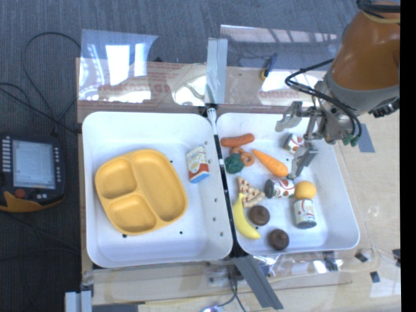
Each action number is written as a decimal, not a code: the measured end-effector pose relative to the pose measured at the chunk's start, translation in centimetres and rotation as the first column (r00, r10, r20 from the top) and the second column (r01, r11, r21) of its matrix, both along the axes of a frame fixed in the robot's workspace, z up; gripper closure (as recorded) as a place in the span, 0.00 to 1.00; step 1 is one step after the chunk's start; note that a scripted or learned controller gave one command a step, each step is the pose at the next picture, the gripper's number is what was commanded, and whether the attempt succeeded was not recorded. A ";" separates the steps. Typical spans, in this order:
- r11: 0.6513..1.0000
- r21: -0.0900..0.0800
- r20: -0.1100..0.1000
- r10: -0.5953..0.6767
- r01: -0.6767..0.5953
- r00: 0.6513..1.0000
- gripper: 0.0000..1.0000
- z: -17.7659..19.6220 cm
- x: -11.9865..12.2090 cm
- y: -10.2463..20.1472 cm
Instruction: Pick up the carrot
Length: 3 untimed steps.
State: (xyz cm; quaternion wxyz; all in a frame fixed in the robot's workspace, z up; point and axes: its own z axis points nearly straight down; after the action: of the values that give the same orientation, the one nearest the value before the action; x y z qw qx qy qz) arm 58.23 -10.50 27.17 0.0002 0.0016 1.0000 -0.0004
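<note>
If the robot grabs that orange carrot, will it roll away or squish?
The carrot looks like smooth toy plastic, so it probably stays stiff and is light. Its round, tapered shape might let it roll or slip out of the gripper if pinched near the thin tip. It lies close to the pretzel and a small can, so a push may nudge them.

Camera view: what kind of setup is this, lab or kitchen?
Likely a robot lab bench, not a kitchen: two shallow white plastic bins of toy food, including an orange plastic carrot, a handheld control pendant with a screen on grey carpet, and the grey two-finger gripper reaching in.
</note>
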 end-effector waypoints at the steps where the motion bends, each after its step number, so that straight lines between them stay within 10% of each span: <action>1: 1.000 -0.002 0.008 0.031 -0.031 0.999 0.00 -16.8 3.2 -1.8; 2: 0.999 -0.002 0.003 0.032 -0.032 0.999 1.00 -16.3 3.1 -1.6; 3: 0.980 0.003 0.004 -0.200 0.200 0.980 1.00 -8.7 2.5 7.1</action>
State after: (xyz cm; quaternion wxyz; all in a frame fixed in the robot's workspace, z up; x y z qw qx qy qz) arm 60.76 -3.38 18.51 0.0026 0.1023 0.9947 0.0009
